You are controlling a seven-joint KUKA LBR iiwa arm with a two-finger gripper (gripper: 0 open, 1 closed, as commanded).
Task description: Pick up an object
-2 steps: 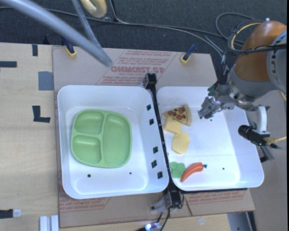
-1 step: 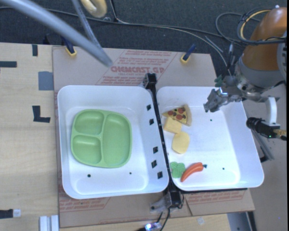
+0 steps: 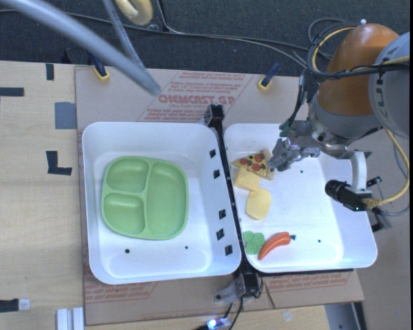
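Note:
In the right bin [image 3: 330, 253] lie a toy pizza slice [image 3: 254, 163], a pale yellow wedge [image 3: 246, 179], a yellow rounded piece [image 3: 259, 203] and a toy carrot with a green top [image 3: 270, 243]. My gripper [image 3: 283, 155] hangs low over the bin's upper left part, right beside the pizza slice. Its dark fingers point toward the slice from the right. The arm's orange band [image 3: 354, 67] sits above it at the upper right.
The left bin [image 3: 103, 253] holds a green divided plate [image 3: 145, 197]. A black divider [image 3: 222, 184] runs between the bins. Cables and a small black device [image 3: 347, 194] hang over the right bin's right side. A grey pole [image 3: 76, 29] crosses the upper left.

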